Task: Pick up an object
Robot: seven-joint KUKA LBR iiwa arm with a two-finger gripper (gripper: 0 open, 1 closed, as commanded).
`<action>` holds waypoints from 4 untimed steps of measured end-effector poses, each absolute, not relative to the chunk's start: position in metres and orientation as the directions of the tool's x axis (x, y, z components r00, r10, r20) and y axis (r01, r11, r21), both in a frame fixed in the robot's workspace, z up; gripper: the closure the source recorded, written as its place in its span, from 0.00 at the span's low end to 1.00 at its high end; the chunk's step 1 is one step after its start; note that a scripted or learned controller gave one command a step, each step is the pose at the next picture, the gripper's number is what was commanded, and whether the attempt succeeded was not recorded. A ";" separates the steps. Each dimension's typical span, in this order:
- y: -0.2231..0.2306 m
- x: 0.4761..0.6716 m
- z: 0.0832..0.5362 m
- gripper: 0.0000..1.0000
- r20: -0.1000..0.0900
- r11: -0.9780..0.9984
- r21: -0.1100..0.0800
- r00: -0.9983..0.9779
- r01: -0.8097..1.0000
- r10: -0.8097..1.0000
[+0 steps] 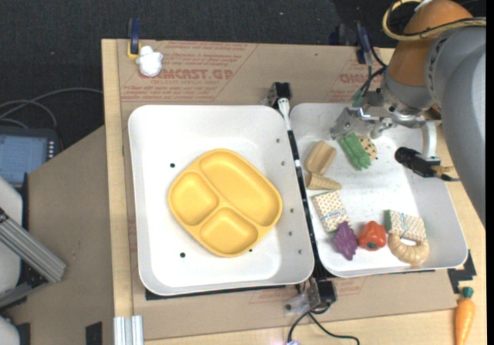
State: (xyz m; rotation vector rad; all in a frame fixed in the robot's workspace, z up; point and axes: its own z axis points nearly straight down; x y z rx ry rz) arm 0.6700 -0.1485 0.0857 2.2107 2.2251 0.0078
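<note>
An orange plastic carrot [463, 320] lies on the counter's [231, 65] near corner. In the right white bin [440, 204], the tool [357, 133] pinches a green ridged toy [356, 150], its long axis slanting up-left toward the tool.

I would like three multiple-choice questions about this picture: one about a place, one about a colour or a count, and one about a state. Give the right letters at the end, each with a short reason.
1. Where does the yellow divided plate lie?
A. in the left bin
B. in the right bin
C. on the bare bench

2. How many compartments does the plate have?
A. two
B. three
C. five

3. Where is the gripper now?
A. over the plate
B. outside both bins
C. at the green toy in the right bin's far part

Answers:
1 A, the plate rests in the middle of the left bin.
2 B, one long section and two smaller ones show.
3 C, the gripper sits just above the green toy.
</note>
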 end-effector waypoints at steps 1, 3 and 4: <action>-0.221 0.642 0.086 0.00 0.015 -0.001 0.003 0.001 1.000 1.000; -0.219 0.644 0.098 0.00 0.004 0.006 0.006 -0.006 1.000 1.000; -0.178 0.668 0.084 0.00 -0.002 0.005 0.004 -0.005 1.000 1.000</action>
